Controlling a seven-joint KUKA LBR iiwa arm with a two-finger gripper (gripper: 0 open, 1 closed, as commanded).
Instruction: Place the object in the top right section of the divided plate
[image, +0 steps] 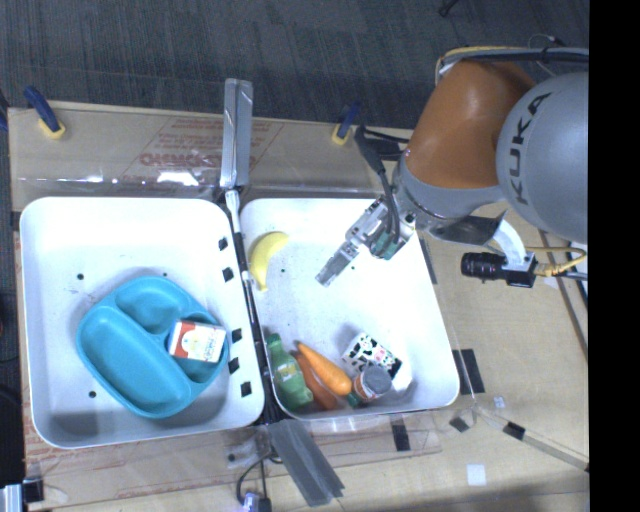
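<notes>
Divided plate (135, 350), blue, lies in the left bin (50, 230) with a small carton (197, 341) at its 3 o'clock. Gripper (340, 263) hovers over the right bin (400, 300), jaws' state unclear and nothing visibly between them. A grab among the crowded items at 6 o'clock could slip.

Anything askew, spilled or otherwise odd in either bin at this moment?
Only one small thing: the small red and white carton in the blue divided plate in the left white bin lies tilted over the plate's ridge rather than flat in one section. Nothing looks spilled or damaged. In the right white bin, the items are crowded along the near wall.
</notes>
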